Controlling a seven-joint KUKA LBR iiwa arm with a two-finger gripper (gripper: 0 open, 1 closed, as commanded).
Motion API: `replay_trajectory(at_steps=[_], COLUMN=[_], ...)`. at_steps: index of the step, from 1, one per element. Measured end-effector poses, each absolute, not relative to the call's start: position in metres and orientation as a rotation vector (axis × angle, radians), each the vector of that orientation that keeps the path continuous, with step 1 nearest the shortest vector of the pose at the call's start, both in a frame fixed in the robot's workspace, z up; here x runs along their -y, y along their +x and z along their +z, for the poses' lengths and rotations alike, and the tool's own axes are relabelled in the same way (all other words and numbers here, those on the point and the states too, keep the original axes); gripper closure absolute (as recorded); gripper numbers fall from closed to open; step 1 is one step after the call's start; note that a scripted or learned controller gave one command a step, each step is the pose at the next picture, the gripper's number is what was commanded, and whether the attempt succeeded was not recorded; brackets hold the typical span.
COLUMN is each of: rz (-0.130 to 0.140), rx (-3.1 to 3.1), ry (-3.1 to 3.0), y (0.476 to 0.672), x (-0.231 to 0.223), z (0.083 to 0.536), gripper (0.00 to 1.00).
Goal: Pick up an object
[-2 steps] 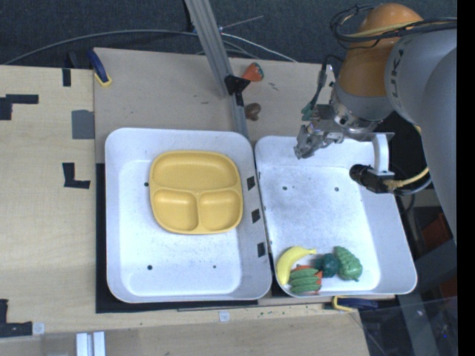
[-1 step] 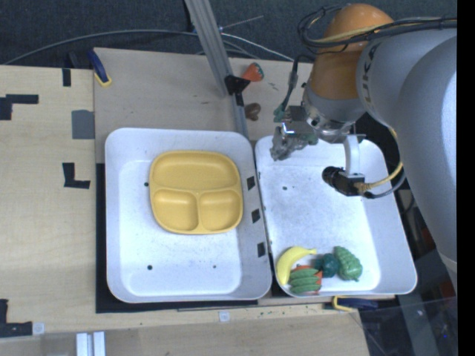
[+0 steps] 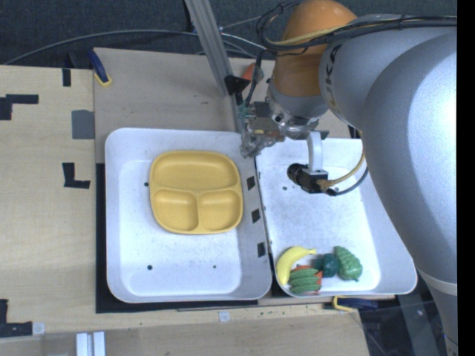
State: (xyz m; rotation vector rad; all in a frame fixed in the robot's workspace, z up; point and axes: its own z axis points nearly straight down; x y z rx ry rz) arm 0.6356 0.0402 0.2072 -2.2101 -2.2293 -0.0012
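Camera view: two shallow white bins sit side by side on the bench. The left bin [image 3: 126, 221] carries a yellow divided plate [image 3: 196, 191], lying flat in the bin's upper half, closer to the right wall than to the left. The plate has one wide compartment toward the far edge and two smaller compartments toward the near edge.

The right bin [image 3: 326, 228] carries a cluster of small toy items in its near left corner: a yellow banana [image 3: 290, 259] curved against the left wall, a green and red item [image 3: 304, 279] just beside it toward the near edge, a dark teal item [image 3: 327, 264] to the right of those, and a green leafy item [image 3: 347, 264] at the right end of the cluster. The items touch or nearly touch one another.

The grey arm with its orange band [image 3: 312, 28] enters from the right. The gripper [image 3: 256, 136] is positioned over the far end of the divider between the two bins, well apart from the toy cluster. Whether the tool is open or closed cannot be determined, and no object is visible in it
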Motion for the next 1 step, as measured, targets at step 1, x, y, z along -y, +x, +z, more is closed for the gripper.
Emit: replay_trajectory(at_steps=[1], rz=[-0.003], rx=[2.229], ry=[-2.212], y=[0.6423], x=[-0.0946], z=[0.2246], gripper=[1.00])
